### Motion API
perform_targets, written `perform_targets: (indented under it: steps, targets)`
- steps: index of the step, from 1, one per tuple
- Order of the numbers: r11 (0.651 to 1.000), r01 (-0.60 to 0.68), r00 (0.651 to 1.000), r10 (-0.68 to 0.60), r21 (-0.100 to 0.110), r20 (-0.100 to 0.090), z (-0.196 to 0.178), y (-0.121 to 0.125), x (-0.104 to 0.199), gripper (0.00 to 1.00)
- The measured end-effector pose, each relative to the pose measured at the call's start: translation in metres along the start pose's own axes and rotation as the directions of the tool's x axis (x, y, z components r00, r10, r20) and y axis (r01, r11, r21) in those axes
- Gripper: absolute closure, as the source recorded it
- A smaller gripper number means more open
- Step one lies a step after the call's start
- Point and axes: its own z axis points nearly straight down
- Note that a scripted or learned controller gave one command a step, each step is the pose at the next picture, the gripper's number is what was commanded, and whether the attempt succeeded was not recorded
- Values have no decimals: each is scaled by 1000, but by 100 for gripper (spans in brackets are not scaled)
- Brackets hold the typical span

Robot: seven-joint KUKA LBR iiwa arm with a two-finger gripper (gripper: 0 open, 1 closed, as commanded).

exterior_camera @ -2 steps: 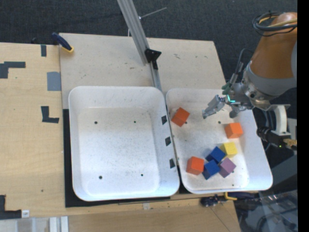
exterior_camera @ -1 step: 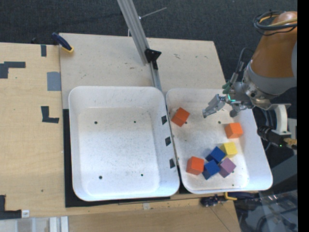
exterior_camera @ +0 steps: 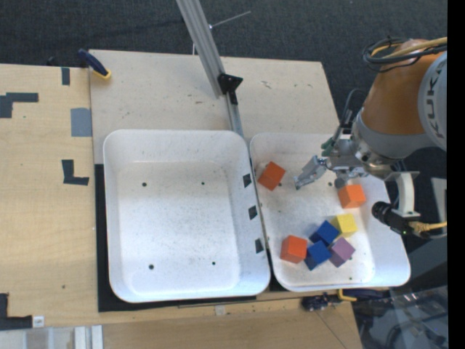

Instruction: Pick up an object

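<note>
The left bin (exterior_camera: pixel 178 213) holds no objects. In the right bin (exterior_camera: pixel 392 271), an orange cube (exterior_camera: pixel 272 174) sits near the upper left corner, apart from the rest. The gripper (exterior_camera: pixel 311 173) hangs just right of that cube, its jaws spread with nothing between them, so the pick is not yet done. Farther right lies another orange cube (exterior_camera: pixel 352 195); below, a cluster: an orange block (exterior_camera: pixel 294 249), two blue blocks (exterior_camera: pixel 320 243), a yellow one (exterior_camera: pixel 346 224) and a purple one (exterior_camera: pixel 341 251). Closing on a cube and lifting remain.
</note>
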Motion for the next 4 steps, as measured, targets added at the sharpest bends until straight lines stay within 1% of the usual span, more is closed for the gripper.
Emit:
perform_targets:
  steps: [2,3,4]
  targets:
    - [1000,0,1000,0,2,0,126,6,-1,0]
    - [1000,1,1000,-1,-2,-1,113,7,0,100]
    - [1000,1,1000,-1,-9,0,70,7,5,100]
